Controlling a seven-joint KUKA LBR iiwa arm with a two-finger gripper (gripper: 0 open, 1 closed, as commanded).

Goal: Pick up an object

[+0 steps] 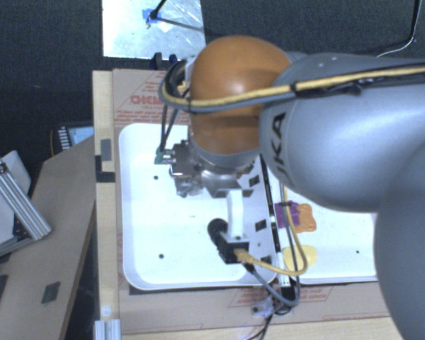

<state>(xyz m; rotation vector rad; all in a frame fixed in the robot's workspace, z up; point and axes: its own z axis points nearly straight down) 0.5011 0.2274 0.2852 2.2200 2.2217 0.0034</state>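
My gripper [195,177] hangs over the left white bin [149,218], near its upper middle. I look down on its metal body from above, and the orange wrist band and grey arm hide whatever lies beneath it. In the right bin [340,264], close to the divider, lie a purple object [289,210], an orange object [307,220] beside it, and a pale yellow flat object [302,256] nearer the front. These three sit to the right of the gripper and apart from it.
The grey arm covers most of the right bin and the back of both bins. Cardboard [138,98] lies under the bins. A metal frame [14,197] stands off the bench at the left.
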